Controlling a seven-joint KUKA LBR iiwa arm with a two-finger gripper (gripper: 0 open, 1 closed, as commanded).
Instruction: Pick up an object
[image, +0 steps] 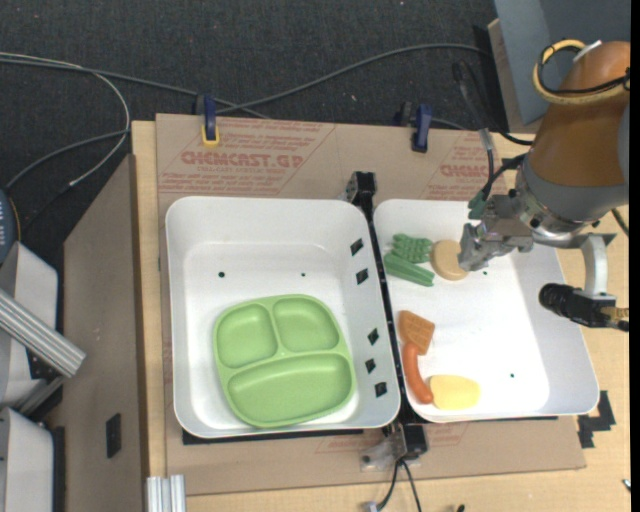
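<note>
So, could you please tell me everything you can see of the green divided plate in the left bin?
The green plate is pale green and looks like matte plastic, a rounded rectangle with three compartments: two small ones on the far side and one long one nearer the camera. It lies flat, turned slightly askew, on the floor of the left bin, toward the near right corner. Nothing lies in it.

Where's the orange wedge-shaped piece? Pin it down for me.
The orange wedge lies in the right bin, near its left wall, just above the red sausage-shaped piece and below the green toy.
</note>
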